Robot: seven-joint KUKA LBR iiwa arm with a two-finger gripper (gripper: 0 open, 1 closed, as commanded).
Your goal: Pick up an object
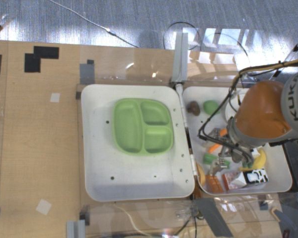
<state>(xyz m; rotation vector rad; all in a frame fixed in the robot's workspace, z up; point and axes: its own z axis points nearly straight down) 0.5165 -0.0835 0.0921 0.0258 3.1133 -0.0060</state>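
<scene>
A: Logging end effector (222, 158): low in the right bin (287, 182), among the clutter. Finger opening cannot be read; nothing visibly gripped.

B: Objects near it?

A: Green piece (209, 158) just left, banana (260, 158) to its right, orange item (214, 183) nearer the camera. Green ball (210, 106) and brown object (193, 107) lie beyond it. Green divided plate (142, 126) sits well left, in the other bin (97, 182).

The bench (35, 148) is seen as matt, pale wood (faintly grained). Both white bins (97, 182) look like smooth plastic with a dull sheen. The green divided plate (141, 127) appears smooth, matt plastic. The arm's orange band (260, 110) is glossy.
</scene>
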